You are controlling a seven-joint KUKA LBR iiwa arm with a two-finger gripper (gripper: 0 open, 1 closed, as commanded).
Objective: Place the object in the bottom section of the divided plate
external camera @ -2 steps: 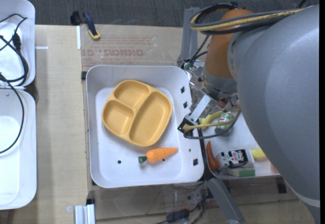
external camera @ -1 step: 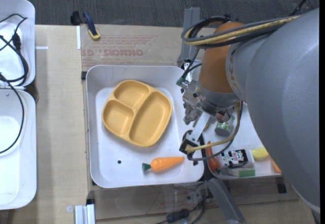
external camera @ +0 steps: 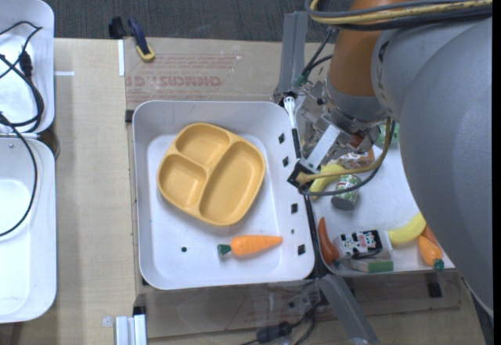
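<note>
A yellow divided plate (external camera: 211, 173) with three sections lies in the left bin (external camera: 156, 257); nothing lies in any section. An orange toy carrot (external camera: 252, 245) with a green stem rests on the bin floor just below the plate, stem pointing left. My gripper (external camera: 344, 151) hangs over the upper left part of the right bin (external camera: 407, 195), right of the wall between the bins, and the wrist hides most of it. No object shows between its fingers.
The right bin holds a grey can (external camera: 345, 194) under the gripper, a red chili (external camera: 325, 240), a black-and-white carton (external camera: 362, 242), a yellow banana (external camera: 407, 231) and a second carrot (external camera: 429, 250). The arm covers the bin's right side.
</note>
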